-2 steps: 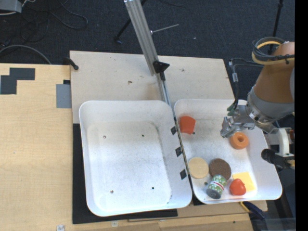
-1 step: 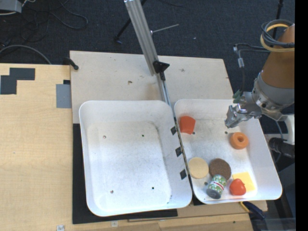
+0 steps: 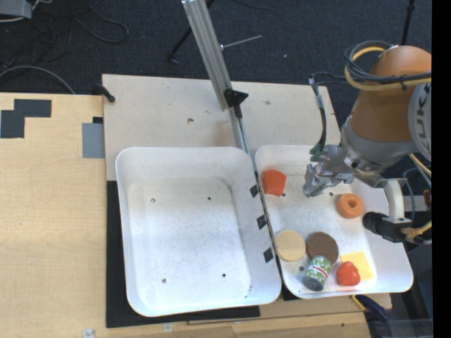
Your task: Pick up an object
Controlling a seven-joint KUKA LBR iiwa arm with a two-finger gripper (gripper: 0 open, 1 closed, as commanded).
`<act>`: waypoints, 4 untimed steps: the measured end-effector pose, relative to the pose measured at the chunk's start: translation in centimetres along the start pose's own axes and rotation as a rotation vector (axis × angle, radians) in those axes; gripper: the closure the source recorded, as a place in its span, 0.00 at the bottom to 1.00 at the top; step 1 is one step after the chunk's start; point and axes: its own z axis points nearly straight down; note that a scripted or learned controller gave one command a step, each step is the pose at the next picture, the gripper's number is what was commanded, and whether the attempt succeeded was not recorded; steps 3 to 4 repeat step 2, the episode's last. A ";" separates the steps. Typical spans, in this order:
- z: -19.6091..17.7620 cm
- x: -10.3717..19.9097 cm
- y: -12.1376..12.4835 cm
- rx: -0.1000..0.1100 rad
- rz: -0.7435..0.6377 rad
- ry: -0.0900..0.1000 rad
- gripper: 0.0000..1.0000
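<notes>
Orange cup (image 3: 274, 182): upright-ish in the right bin (image 3: 402, 277), near its left wall, toward the far-left corner. Nothing touching it.

Gripper (image 3: 315, 186) sits just right of the cup, apart from it, over the bin's far half. Fingers are a grey blur against the white floor, can't tell if wide or narrow; nothing visibly between them.

Arm (image 3: 384, 111) comes in from the right edge, orange band bulging above the wrist, wrist angled down and left into the bin. Top of the arm cut off by the frame edge. Cables loop over the wrist and hide part of it.

Other stuff in the right bin:
- orange ring (image 3: 349, 205), near the right wall, just right of the gripper
- tan disc (image 3: 289, 245) by the left wall, touching or nearly touching a brown disc (image 3: 323, 246) on its right
- small can (image 3: 318, 272), lying tilted near the front edge; green/white label, text too small to read
- red piece (image 3: 348, 274) just right of the can, overlapping a yellow block (image 3: 359, 262); shape of the red one hard to make out

Left bin (image 3: 141, 174): only dark specks on the floor.

No legible writing anywhere.
</notes>
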 end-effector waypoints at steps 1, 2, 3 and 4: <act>1.0 5.7 -1.9 0.001 -0.001 0.000 1.00; 2.6 11.0 -3.2 0.002 -0.001 0.000 1.00; 2.6 11.0 -3.2 0.002 -0.001 0.000 1.00; 2.6 11.0 -3.2 0.002 -0.001 0.000 1.00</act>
